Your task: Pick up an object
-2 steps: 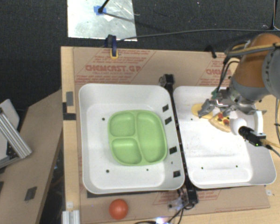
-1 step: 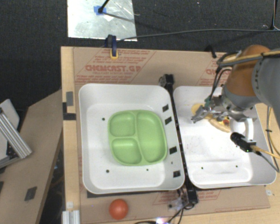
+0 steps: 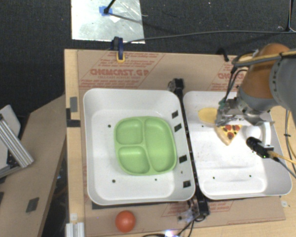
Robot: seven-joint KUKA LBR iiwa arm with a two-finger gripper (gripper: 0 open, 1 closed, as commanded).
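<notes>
1. Camera view: the end effector (image 3: pixel 226 113) hung low over the far part of the right bin (image 3: pixel 237 181); I cannot tell its state.
2. The pizza slice toy (image 3: pixel 229 133) lay just near of it, touching or nearly so, beside a yellow disc (image 3: pixel 207 115) to the left.
3. Its long axis ran near-to-far.

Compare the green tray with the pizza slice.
The green tray is large, plain green and lies in the left bin; the pizza slice is small, yellow with red spots, in the right bin beside the tool. Both lie flat.
</notes>
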